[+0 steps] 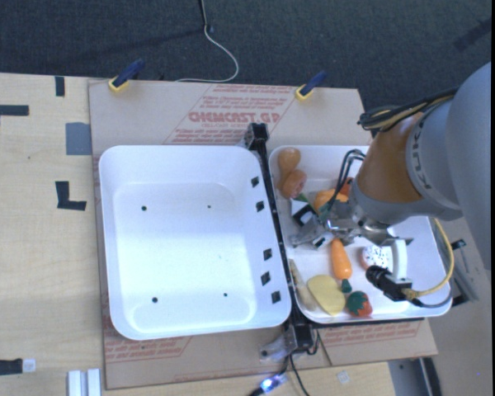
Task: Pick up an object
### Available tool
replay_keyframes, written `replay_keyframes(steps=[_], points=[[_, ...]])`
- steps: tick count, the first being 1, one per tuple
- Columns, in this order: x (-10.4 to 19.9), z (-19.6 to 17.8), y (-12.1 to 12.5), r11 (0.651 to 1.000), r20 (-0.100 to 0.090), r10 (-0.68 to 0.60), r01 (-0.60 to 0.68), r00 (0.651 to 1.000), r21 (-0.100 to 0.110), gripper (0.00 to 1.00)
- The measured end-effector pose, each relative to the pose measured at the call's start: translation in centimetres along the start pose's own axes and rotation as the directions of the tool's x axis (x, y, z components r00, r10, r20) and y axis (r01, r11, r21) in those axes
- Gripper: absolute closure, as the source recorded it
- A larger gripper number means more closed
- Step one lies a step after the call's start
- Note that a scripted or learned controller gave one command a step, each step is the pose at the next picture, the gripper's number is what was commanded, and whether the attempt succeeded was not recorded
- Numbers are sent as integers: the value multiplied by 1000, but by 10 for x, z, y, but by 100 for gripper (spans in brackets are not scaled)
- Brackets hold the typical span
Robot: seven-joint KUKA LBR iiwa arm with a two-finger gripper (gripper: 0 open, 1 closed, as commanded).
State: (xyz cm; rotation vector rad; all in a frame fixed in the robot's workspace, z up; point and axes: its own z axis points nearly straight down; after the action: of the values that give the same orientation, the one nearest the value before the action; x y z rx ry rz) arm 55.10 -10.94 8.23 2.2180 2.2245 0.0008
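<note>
I am watching the gripper working down into the right bin, just up-left of the toy carrot, likely lining up a grasp. Whether it is gripping anything I cannot tell. A yellow lemon-like piece is lying below the carrot.

The grey arm reaches in from the right, its orange band just above the lowered gripper.

Even, bright overhead light; the shallow white plastic left bin glares softly, shadows are faint, and fine detail looks slightly blurred.
</note>
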Motion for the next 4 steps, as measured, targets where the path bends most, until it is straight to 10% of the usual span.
replay_keyframes(steps=[1,2,4], points=[[0,-12,-3,1000,-1,1,-1,1000,3,100],[69,-107,-20,1000,-3,-6,6,1000,-5,100],[121,-126,-69,1000,-2,-2,2,1000,5,100]])
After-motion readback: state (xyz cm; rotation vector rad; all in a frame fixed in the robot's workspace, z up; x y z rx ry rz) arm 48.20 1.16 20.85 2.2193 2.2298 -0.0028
